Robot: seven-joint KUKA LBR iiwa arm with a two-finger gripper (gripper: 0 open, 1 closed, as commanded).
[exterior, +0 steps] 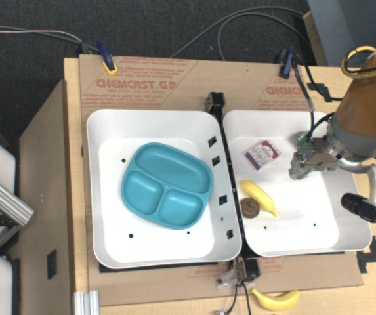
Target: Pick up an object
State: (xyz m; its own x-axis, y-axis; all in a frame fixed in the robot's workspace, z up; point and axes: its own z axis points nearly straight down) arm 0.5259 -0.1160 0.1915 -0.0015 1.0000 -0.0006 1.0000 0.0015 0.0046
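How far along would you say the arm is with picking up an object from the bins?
Nothing looks picked up yet. The small packet, the banana and the brown round piece all lie on the floor of the right bin, and the blue divided plate lies in the left bin. In hand: the gripper hangs over the right bin, right of the packet. Left: closing on an object and lifting it.

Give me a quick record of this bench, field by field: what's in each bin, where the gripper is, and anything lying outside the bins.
left bin: blue divided plate
right bin: small packet, banana, brown round object touching the banana
gripper: over right bin, right of the packet, nothing seen held
outside bins: second banana at the front edge
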